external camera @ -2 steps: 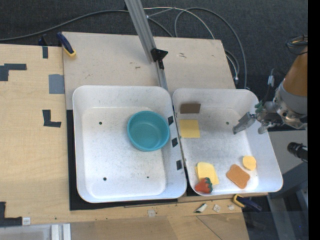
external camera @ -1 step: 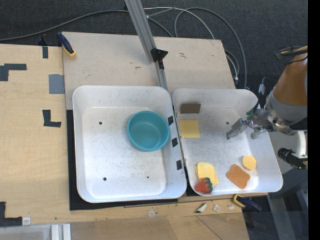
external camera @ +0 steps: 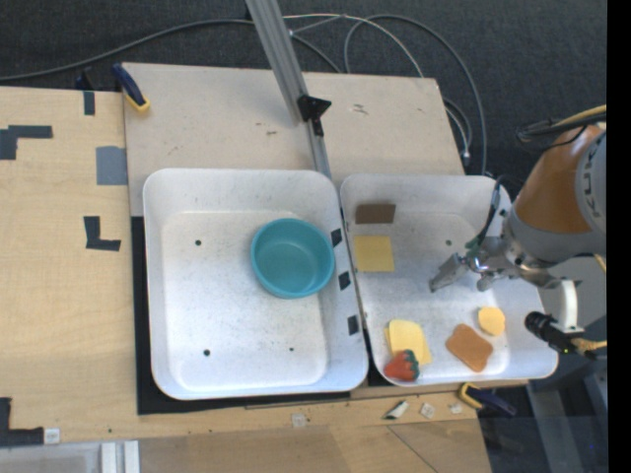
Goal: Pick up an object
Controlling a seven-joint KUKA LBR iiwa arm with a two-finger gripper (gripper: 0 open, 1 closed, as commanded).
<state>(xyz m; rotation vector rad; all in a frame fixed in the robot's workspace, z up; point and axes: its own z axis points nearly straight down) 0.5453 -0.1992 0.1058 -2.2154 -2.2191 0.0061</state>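
The gripper, jaws apart and holding nothing, hovers inside the right bin. Approach step: next, descend onto the nearby yellow square.

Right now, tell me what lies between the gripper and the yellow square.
Camera view: only bare white bin floor lies between the gripper and the yellow square.

Grey arm reaches in, pincer lowered, fingers spread.
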